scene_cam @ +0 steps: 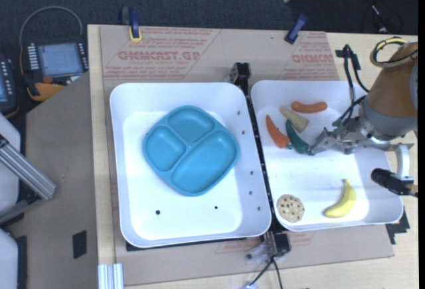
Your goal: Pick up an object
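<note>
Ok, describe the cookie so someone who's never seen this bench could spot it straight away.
Find the right-hand white bin, the one with toy food in it. Look at its near left corner, left of the yellow banana. The cookie is the flat, round, tan disc with dark specks, the only round item there.

Arm (pixel 392 92) cut by right edge; gripper (pixel 321 143) fingers perhaps blurred.

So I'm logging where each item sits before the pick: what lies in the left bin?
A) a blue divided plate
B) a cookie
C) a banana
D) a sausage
A: the blue divided plate lies in the left bin, while the banana, cookie and sausage all lie in the right bin.
</note>
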Robot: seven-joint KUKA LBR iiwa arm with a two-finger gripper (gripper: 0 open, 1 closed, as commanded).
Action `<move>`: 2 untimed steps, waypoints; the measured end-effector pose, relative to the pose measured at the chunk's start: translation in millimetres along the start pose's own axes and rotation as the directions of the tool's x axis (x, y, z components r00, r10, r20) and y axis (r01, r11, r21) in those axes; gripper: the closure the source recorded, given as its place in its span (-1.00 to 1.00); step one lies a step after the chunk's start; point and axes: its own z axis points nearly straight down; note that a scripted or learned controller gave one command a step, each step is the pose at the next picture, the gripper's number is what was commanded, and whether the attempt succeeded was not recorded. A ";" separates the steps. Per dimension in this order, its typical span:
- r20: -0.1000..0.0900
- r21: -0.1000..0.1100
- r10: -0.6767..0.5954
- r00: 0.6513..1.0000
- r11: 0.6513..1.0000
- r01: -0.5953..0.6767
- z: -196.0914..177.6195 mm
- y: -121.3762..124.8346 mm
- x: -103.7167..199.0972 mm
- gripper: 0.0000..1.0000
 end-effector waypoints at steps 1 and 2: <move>0.002 -0.005 0.000 1.000 1.000 0.000 -13.2 1.0 -0.5 1.00; 0.004 -0.011 -0.002 1.000 1.000 0.002 -69.2 0.4 9.4 1.00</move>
